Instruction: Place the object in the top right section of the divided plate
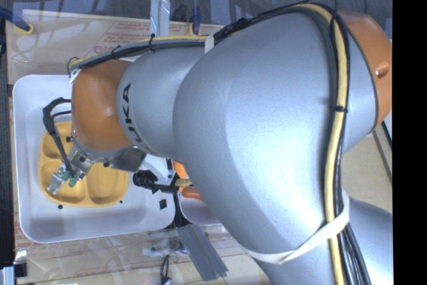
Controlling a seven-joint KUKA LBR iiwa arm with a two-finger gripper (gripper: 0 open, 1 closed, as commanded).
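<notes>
Black letters "UKA" read on the grey arm [267,130], which sweeps in from the right and covers most of the surface. Its orange band [97,107] hangs above the left white bin [30,143]. The end effector [65,177] points down over the yellow divided plate [100,190]; its opening cannot be told. A small orange object [181,180] peeks out beneath the arm between the bins.

Arm lettering: on the grey arm [267,137] I read "UKA", just beside the orange band [100,107].
Bench print: I see red text, too blurred to read.
</notes>
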